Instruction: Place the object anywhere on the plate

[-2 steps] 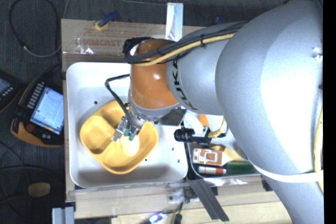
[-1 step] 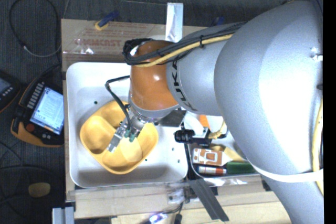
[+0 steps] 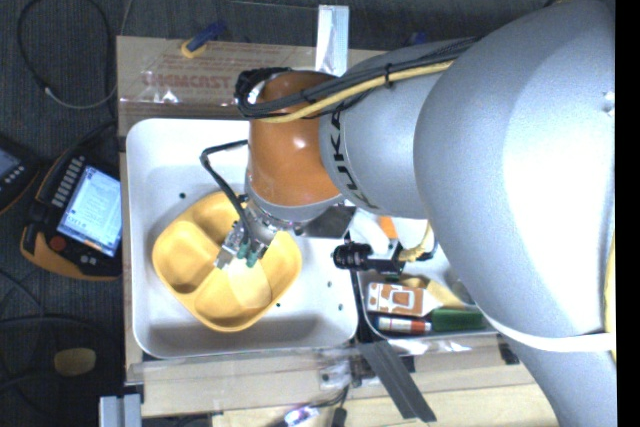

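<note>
Nearest the camera, the grey arm (image 3: 500, 165) fills the right side of the view, its orange band (image 3: 288, 155) sitting above the wrist. Below that band the gripper (image 3: 243, 253) hangs over the left bin (image 3: 170, 335), directly above the yellow plate (image 3: 185, 260). The plate is a sectioned dish with raised dividers, glossy and mustard-yellow, lying in the middle of the bin floor. A small green-tipped piece shows at the gripper's end, too small to tell whether it is an object or part of the tool; how far the gripper stands open cannot be told. In the right bin (image 3: 400, 340) lie a small orange box (image 3: 395, 297) and a green marker (image 3: 450, 321).
</note>
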### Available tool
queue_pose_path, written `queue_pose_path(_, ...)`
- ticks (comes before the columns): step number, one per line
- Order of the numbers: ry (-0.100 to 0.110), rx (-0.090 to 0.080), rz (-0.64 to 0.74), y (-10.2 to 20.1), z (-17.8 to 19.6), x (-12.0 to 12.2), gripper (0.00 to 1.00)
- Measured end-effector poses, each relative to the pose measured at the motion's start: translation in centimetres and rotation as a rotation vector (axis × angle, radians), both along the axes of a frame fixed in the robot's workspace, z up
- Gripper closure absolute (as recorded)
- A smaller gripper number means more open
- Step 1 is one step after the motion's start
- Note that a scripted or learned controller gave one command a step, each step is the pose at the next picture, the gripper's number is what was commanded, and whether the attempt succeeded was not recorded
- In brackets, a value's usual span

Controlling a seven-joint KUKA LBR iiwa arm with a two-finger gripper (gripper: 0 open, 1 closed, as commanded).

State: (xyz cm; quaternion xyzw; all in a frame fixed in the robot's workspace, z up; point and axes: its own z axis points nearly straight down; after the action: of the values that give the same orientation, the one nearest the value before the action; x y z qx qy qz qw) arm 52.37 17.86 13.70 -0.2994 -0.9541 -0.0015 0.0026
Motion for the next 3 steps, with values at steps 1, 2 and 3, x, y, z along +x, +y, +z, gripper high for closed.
queue_pose_path(1,-0.019,-0.001,0.38,4.9,-0.9,-3.6,1.0)
queue_pose_path(2,-0.008,-0.006,0.268,1.6,11.9,7.8,1.0)
queue_pose_path(3,-0.007,-0.006,0.092,5.3,19.9,5.8,1.0)
